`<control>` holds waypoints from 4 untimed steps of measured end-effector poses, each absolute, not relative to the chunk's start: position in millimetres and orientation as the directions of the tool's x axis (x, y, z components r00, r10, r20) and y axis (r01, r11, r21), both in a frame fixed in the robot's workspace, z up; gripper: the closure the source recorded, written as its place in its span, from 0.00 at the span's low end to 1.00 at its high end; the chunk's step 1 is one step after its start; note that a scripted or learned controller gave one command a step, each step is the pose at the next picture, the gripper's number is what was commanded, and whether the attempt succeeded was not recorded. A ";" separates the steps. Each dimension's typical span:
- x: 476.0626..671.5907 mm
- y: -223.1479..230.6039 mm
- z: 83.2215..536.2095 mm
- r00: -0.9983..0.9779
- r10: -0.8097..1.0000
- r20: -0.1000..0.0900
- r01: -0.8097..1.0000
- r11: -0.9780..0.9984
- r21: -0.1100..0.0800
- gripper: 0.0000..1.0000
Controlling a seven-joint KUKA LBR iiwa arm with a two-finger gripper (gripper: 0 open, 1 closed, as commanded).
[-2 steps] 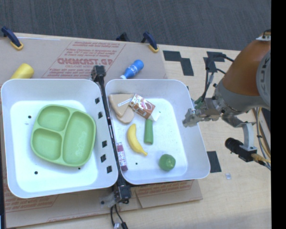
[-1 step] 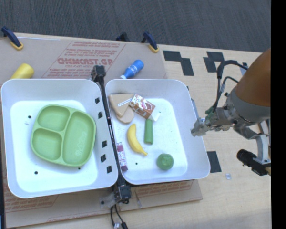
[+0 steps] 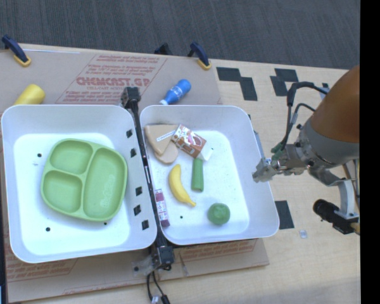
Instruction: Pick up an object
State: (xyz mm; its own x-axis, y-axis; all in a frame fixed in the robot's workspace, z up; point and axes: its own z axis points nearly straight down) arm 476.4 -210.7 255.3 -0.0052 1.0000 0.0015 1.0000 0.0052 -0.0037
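Seen from above: two shallow white bins side by side on a cardboard sheet (image 3: 114,75) atop the tabletop (image 3: 316,258); left bin (image 3: 19,189) carrying a green divided plate (image 3: 83,179) near its middle; right bin (image 3: 259,201) holding a tan bread-shaped piece (image 3: 159,141) at upper left, touched by a small brown-and-white carton (image 3: 191,142) just beside it; below those, a yellow banana (image 3: 179,185) and a green stick-shaped piece (image 3: 197,175) lying close together but apart; a green ball (image 3: 218,213) resting toward the lower right corner. Poised just outside the right bin's right wall, over the tabletop: gripper (image 3: 264,170), with nothing seen between its fingers; spread or pressed together, impossible to tell at this size. Beyond the bins, on the cardboard: a blue-and-white bottle (image 3: 176,92) lying tilted, and a yellow object (image 3: 30,94) at far left; blue clamps (image 3: 16,50) pinning the sheet's upper edge.
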 end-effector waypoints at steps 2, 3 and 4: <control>477.4 -179.4 273.7 -0.006 1.000 -0.001 1.000 0.006 0.001 1.00; 476.2 -206.0 242.2 -0.006 1.000 0.000 1.000 0.006 -0.003 1.00; 477.4 -195.7 276.8 -0.006 1.000 -0.001 1.000 0.006 0.001 1.00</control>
